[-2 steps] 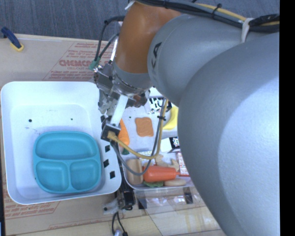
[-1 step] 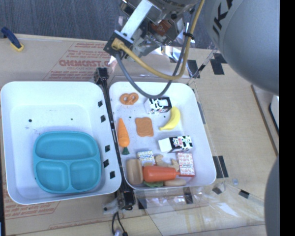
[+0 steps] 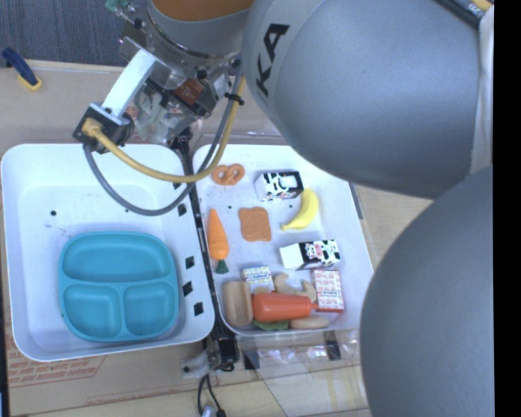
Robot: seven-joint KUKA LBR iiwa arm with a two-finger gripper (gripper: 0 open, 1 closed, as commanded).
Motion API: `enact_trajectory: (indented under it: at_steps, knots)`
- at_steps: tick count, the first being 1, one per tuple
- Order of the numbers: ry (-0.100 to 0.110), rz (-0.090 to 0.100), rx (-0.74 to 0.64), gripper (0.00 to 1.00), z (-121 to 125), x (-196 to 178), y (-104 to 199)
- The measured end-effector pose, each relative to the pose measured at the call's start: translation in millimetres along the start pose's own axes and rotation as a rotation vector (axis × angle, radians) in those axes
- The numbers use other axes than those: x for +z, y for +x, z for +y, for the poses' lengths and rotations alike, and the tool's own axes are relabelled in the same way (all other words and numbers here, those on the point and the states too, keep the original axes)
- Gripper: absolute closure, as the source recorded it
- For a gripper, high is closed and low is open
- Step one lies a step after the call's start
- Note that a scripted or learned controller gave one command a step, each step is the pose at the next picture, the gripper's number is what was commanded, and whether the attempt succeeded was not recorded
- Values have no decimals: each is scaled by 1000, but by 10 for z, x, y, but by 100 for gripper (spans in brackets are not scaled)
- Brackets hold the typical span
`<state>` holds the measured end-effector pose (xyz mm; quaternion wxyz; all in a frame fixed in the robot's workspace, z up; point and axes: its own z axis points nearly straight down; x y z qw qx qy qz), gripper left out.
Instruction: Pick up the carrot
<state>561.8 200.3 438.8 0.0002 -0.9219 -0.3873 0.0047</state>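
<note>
Carrot (image 3: 218,234) in right bin | arm raised overhead | hand (image 3: 161,115) grip state unclear

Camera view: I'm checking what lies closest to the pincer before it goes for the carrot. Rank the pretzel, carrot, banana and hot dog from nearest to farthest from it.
The pincer sits above the bins' far edge.
1. Pretzel, top of the right bin.
2. Carrot, along the right bin's left wall.
3. Banana, farther right.
4. Hot dog, at the near end.
</note>
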Motion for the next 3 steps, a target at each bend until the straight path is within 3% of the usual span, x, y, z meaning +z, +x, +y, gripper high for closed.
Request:
enact_trajectory:
  at_steps: [1,2,3]
  knots:
    - [3,-8,78,100,-203,2051,-14]
    - [-5,8,-274,100,284,1233,-235]
    - [-1,5,-91,100,-63,1516,218]
